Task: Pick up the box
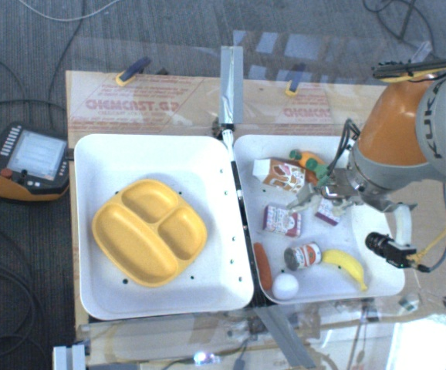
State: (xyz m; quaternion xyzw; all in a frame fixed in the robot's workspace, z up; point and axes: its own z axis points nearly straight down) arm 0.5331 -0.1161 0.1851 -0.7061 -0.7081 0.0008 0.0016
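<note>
- Left bin (pixel 99 149): shallow white plastic, holding a glossy yellow tray (pixel 150 231) with three rounded compartments.
- Right bin (pixel 377 284): box (pixel 283 174), brown and white carton, lying near the far left corner.
- Small purple packet (pixel 282 220) just in front of the box; a can (pixel 303 256), curved banana (pixel 346 267), white ball (pixel 285 285) and red sausage (pixel 262 262) nearer the front.
- Claw (pixel 325 193) low over the right bin, just right of the box; grip cannot be made out.

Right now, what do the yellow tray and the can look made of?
Yellow tray: likely molded plastic, with an even colour and soft sheen across its three compartments. Can: probably metal with a paper label, going by the grey end and the red and white wrap.
</note>
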